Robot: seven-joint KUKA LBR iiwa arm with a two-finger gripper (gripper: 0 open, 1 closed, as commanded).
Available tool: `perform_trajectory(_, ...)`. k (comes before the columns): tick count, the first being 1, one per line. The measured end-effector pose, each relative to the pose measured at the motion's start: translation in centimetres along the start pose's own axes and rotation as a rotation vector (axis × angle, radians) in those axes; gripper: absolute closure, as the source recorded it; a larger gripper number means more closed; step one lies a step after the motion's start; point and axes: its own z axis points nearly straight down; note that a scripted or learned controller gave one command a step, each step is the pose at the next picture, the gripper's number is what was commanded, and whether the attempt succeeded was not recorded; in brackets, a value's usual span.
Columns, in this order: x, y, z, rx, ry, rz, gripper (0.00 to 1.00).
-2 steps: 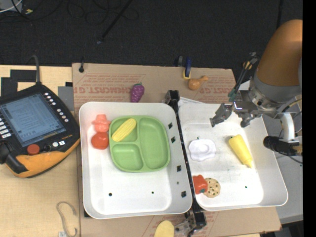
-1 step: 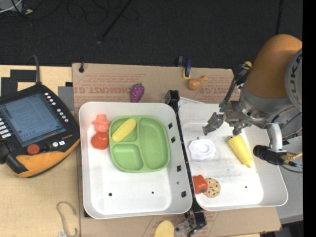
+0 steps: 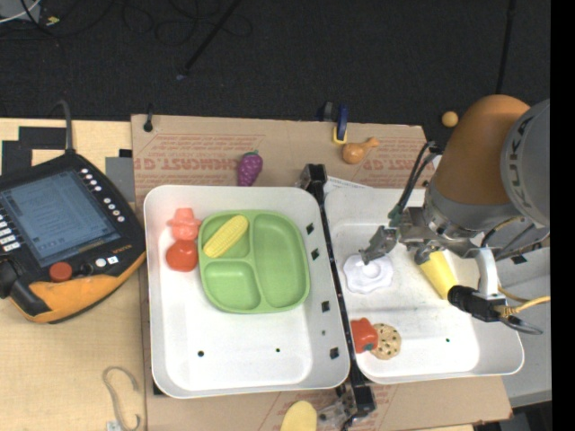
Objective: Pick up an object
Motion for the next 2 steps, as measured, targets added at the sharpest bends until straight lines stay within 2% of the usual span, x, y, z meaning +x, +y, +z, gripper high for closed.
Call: perform_trajectory(2,0.3,-0.6,9.2,-0.003,0.000,0.000,0.00)
